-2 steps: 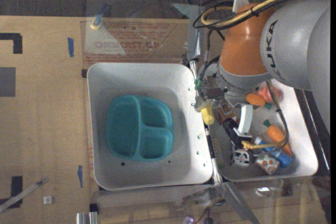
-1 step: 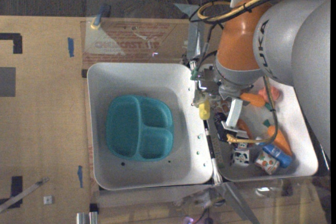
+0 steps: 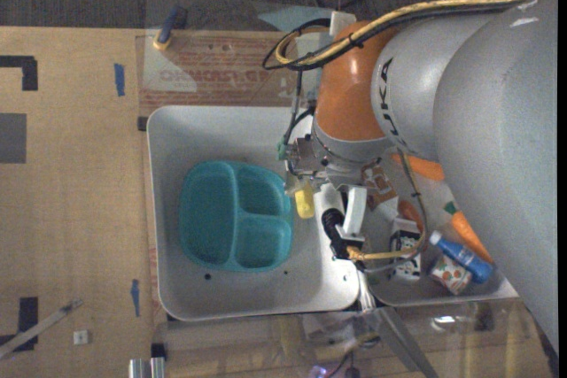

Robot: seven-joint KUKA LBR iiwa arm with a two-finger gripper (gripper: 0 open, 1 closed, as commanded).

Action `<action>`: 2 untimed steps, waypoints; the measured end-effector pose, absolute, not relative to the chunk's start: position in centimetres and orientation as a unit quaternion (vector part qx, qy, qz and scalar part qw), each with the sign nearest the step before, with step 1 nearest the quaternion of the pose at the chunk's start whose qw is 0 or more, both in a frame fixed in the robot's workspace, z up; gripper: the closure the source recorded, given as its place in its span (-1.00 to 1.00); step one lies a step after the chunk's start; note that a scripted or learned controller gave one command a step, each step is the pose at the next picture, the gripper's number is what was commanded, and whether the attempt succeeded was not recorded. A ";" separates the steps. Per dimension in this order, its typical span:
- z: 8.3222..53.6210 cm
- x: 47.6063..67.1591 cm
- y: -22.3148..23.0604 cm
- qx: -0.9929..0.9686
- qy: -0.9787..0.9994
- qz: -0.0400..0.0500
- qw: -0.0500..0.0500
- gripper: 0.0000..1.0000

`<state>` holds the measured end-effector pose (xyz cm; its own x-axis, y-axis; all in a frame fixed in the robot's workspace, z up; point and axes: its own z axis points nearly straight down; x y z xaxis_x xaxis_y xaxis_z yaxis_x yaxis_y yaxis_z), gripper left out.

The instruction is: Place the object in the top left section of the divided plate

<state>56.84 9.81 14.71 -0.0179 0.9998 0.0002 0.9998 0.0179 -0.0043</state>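
Observation:
A teal divided plate (image 3: 215, 215) lies in the left white bin (image 3: 177, 146), with one large section on its left and two smaller ones on its right. My gripper (image 3: 303, 190) hangs off the orange-banded wrist just past the plate's right rim, over the wall between the two bins. A small yellow object (image 3: 304, 203) sits between its fingers, and the gripper is shut on it. The object is level with the plate's upper right section, apart from the rim. The arm hides much of the right bin.
The right bin (image 3: 496, 289) holds a blue bottle (image 3: 462, 253), an orange carrot-like piece (image 3: 467, 232), a printed cup (image 3: 450, 276) and a small black-and-white item (image 3: 406, 243). Cardboard and blue tape marks lie left of the bins.

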 end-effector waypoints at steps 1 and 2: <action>18.5 57.4 4.8 -0.663 -0.749 -0.001 -0.001 1.00; 15.9 56.0 9.8 -0.601 -0.799 0.001 0.001 1.00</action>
